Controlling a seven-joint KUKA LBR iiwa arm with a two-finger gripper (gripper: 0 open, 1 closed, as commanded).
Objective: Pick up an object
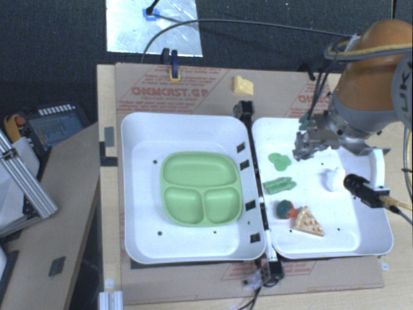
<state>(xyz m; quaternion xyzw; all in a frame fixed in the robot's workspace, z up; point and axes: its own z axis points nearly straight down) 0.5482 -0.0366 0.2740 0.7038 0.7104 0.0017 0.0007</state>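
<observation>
The desk [77, 173] carries two white bins side by side. The left bin [139, 134] holds a green divided plate [200, 187]. In the right bin [361, 231], the arm [371, 76] hangs over the far part, its tool [304, 148] low above the bin floor; whether it is spread or pressed together cannot be told. Toward the left bin from the tool lie a green leaf piece [280, 161], nearer the camera a green pod [279, 185], then a pizza slice [308, 222] beside a small red and green fruit [284, 208]. A small white object [332, 178] lies right of the pod.
</observation>
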